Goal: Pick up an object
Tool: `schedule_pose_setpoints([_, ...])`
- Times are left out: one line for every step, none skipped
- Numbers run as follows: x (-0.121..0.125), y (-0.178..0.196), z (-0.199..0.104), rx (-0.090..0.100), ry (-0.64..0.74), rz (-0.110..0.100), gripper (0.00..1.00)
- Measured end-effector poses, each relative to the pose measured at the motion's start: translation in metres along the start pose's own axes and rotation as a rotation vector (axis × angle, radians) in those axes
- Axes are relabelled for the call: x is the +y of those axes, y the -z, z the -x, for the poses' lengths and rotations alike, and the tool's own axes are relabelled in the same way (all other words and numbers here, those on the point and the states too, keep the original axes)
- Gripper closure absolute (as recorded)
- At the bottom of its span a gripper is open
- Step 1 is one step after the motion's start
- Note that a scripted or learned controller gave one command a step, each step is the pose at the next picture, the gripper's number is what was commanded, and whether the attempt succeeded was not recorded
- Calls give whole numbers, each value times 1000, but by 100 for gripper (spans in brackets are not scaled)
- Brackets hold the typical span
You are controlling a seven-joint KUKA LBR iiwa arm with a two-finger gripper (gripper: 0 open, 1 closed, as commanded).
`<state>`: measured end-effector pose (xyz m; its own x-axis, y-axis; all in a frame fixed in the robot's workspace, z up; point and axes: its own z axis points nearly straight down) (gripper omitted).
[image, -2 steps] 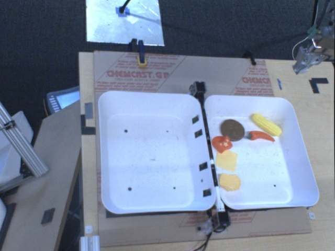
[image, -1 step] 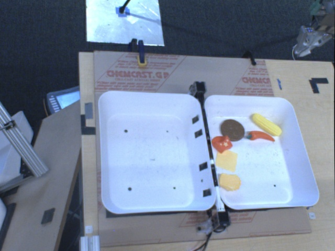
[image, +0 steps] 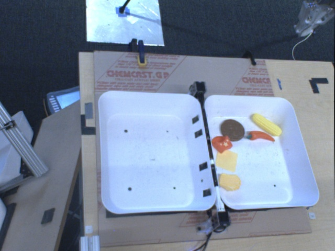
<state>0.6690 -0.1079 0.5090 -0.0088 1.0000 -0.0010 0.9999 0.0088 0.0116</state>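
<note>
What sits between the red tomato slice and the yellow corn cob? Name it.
In the camera view, the brown round patty and the red chili pepper lie between the tomato slice and the corn cob.

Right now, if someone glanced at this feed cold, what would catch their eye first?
Probably the cluster of toy foods in the right bin: a yellow corn cob, a brown disc, an orange-red pepper, a tomato slice and two yellow pieces nearer its left wall. The gripper sits at upper right, off the bench.

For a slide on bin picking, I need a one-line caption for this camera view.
Gripper raised at the upper right, away from the right bin holding corn cob, chili, brown disc and other toy foods.
</note>
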Motion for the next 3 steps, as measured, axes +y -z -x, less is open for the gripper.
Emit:
schedule_pose_setpoints([-2, 8, 76, -3, -13, -6, 100])
schedule_pose_setpoints([-1, -6, 61, 0, -5, -9, 100])
schedule_pose_setpoints([-1, -36, 56, 0, -4, -11, 100])
